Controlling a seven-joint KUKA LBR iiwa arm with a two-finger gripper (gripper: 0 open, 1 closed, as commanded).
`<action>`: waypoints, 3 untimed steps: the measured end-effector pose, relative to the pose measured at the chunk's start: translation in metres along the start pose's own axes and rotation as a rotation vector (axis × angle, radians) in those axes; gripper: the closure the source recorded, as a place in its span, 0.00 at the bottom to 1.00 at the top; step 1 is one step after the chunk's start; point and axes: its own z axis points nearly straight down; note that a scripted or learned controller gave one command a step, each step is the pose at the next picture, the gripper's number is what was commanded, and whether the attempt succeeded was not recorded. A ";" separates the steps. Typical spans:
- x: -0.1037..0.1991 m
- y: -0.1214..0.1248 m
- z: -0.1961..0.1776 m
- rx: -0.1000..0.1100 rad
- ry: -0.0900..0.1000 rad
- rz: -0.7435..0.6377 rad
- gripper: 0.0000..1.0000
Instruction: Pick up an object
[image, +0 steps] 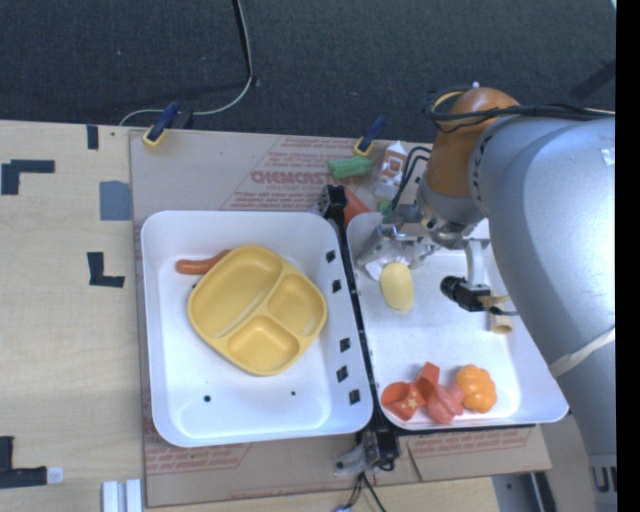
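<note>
This is a robotics lab test bench, not a home. A brown printed cardboard sheet (290, 175) is clamped at its far edge by a yellow-and-blue spring clamp (160, 125). On the cardboard sit two shallow white plastic bins (165, 330) holding toy food. Left of the cardboard, black tape marks (100, 270) dot the pale wooden benchtop (60, 350); beyond it, a thin black cable (243, 45) crosses dark carpet.

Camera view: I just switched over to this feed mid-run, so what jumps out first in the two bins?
The big yellow divided plate dominates the left bin, with an orange-red sausage-like piece poking out at its upper-left edge. In the right bin, the grey arm reaches down over a pale yellow lemon-like object near the top. A bright red-and-orange cluster of toy food sits along that bin's near edge.
</note>
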 end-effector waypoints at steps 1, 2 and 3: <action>-0.001 -0.049 -0.001 -0.015 -0.003 0.002 0.00; -0.004 -0.053 -0.001 -0.018 -0.004 0.001 0.00; -0.003 -0.007 0.000 -0.014 -0.002 0.000 0.00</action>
